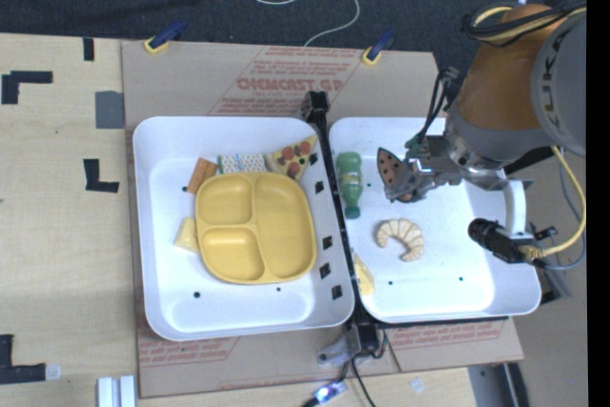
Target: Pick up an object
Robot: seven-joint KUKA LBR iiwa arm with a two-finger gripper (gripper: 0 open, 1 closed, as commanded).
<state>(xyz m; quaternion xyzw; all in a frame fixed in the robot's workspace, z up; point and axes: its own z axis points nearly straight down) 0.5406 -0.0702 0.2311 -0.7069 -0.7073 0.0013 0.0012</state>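
Dark metal, the arm's two-finger pincer (pixel 398 178) hung over the upper left part of the right-hand shallow white bin (pixel 496 300), and a small dark brown, speckled wedge-shaped piece (pixel 389 167) sat right at its tips; whether the fingers were clamped on that piece or merely stood over it could not be told from the slanted overhead view, nor could their spread be judged. Just below the pincer, apart from it, a pale cream croissant-shaped toy (pixel 402 237) lay on the bin floor, and to the left, close to the dividing wall, a green plastic bottle (pixel 350 180) lay on its side. A sliver of yellow (pixel 363 276) peeked out at the lower left edge of that bin. Beyond the divider, the left-hand white bin (pixel 172 300) held a yellow compartmented plastic plate (pixel 255 226), with an orange-brown slab (pixel 202 173), a pale yellow wedge (pixel 186 233) and a slice-of-pizza toy (pixel 294 156) tucked around its rim. As for the task, the approach seemed complete and the pincer was at a candidate object, the brown wedge; a firm hold was not confirmed, and the lift clear of the bin seemingly remained to be done.
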